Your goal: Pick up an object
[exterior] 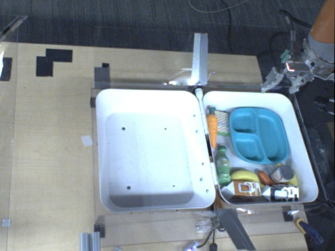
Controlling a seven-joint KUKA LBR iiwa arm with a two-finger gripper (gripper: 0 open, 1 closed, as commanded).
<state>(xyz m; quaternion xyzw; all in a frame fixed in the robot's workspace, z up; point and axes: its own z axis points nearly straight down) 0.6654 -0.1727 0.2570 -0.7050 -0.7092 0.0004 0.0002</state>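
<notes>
Two white bins sit side by side on the bench: the left bin and the right bin, which carries every candidate object. My pincer hangs above the bench just beyond the right bin's far corner, apart from all contents.

Contents of the right bin: a blue divided plate across the middle, a carrot along the left wall, a green bottle below it, a banana and several small packaged items crowded along the near wall.

Risks, as I judge them:
1. The near-wall items touch or overlap. A descent there may wedge a finger between two objects and lift neither.
2. The carrot and bottle lie against the divider wall. A finger may strike the rim before closing.
3. The plate is broad and shallow, so a grasp on it may slip off the edge.

Pincer state: I cannot tell how far it is spread. Nothing is visible between its tips.
</notes>
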